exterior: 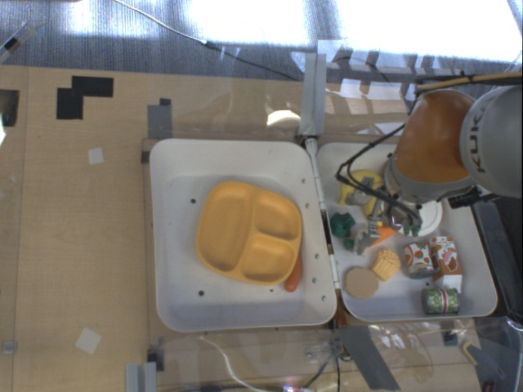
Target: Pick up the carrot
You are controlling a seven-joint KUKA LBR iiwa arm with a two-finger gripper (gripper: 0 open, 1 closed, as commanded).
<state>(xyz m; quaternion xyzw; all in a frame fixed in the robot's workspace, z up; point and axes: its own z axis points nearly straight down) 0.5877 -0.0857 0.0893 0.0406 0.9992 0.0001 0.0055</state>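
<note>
From the overhead camera, the carrot lies in the left bin, touching the lower right edge of the yellow divided plate, well apart from the gripper. The gripper is down in the right bin with a small orange piece just beside it; whether it is open or closed cannot be told, and around it lie a green toy, a corn cob, a round biscuit, two printed cartons and a green can
</note>
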